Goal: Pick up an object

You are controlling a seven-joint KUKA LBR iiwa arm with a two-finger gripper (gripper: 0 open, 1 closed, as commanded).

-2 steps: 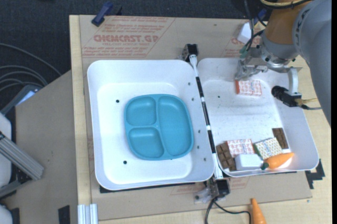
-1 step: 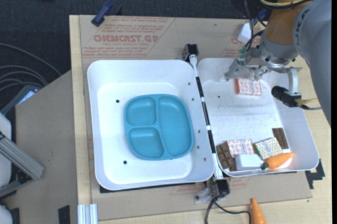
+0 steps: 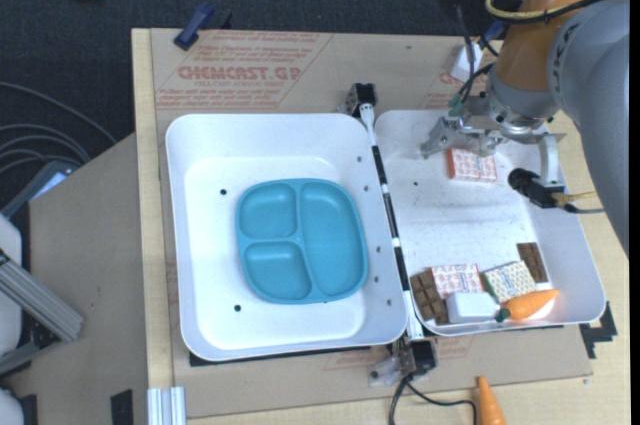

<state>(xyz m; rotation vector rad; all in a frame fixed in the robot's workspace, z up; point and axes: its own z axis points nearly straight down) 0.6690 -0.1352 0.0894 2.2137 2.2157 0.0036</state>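
The camera view looks down on two shallow white bins, and the gripper [image 3: 468,135] hangs over the far end of the right bin [image 3: 560,233], just above a small red-and-white packet [image 3: 471,165] that lies flat on the bin floor. The step in hand looks like the approach: the metal fingers seem to straddle the far edge of the packet, but how wide they stand I cannot tell, and nothing is visibly between them. The next move would call for a straight descent, then a close across the packet's narrow sides; being thin and flat, it may slip out or stay down. The other candidates sit well apart, heaped in the near corner of the same bin: a second patterned packet [image 3: 455,277], a brown ridged bar [image 3: 426,297], a pale box [image 3: 472,307], a yellowish speckled block [image 3: 510,281], another dark bar [image 3: 533,262] and a smooth orange carrot [image 3: 532,304], likely a plastic toy. The left bin [image 3: 200,213] holds a turquoise tray [image 3: 300,239] with three compartments and rounded corners, glossy and hard-looking. Both bins rest on a brown board [image 3: 250,63] with red lettering.
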